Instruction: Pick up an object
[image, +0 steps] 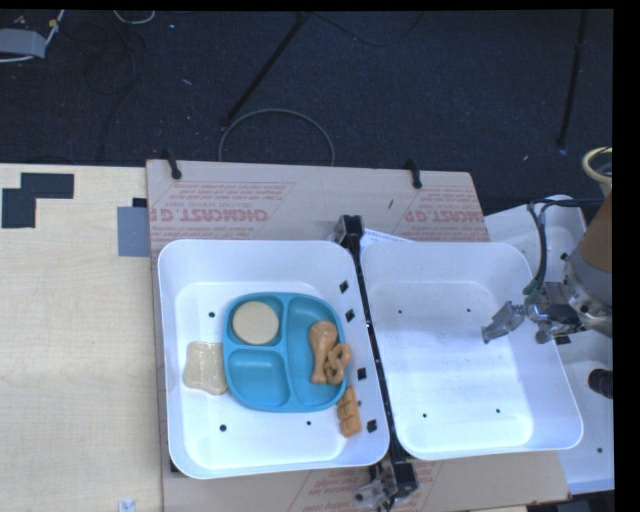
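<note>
The tool (497, 328) sits over the right side of the right bin (450, 420), near its right wall; how far it is open cannot be told, and nothing is seen in it. The left bin (190, 270) holds a blue divided plate (262, 378). A round tan cracker (255, 322) lies in the plate's upper left section, a pretzel-like piece (327, 352) in its right section. A pale slice (206, 368) touches the plate's left edge; a small brown piece (349, 412) lies just beside its lower right corner.
</note>
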